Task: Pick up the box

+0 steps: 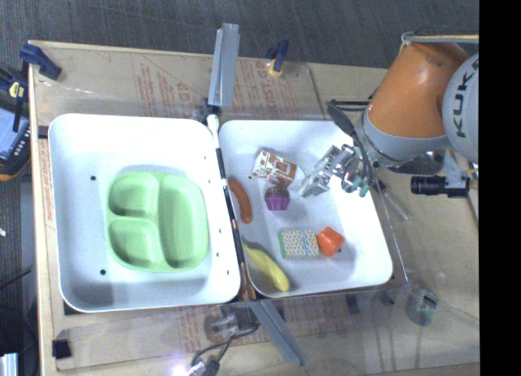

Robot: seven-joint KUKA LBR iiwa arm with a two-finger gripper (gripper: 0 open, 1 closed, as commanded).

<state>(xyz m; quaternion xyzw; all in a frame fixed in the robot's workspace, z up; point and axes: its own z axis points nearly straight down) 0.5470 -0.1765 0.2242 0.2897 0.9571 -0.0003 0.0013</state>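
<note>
A small brown and white box [273,167] lies tilted in the back half of the right bin [366,264]. My gripper [319,177] hangs over the same bin, just right of the box and a short gap away from it. It points down and to the left. The gripper is open, with nothing between its fingers. The grey arm with its orange band [415,94] reaches in from the right, above the bin's back right corner.
The right bin also holds a purple cup-shaped toy [277,198], a sausage [240,200], a banana [267,268], a flat green patterned pack [298,242] and an orange piece [330,241]. A green divided plate [159,220] sits in the left bin [73,146].
</note>
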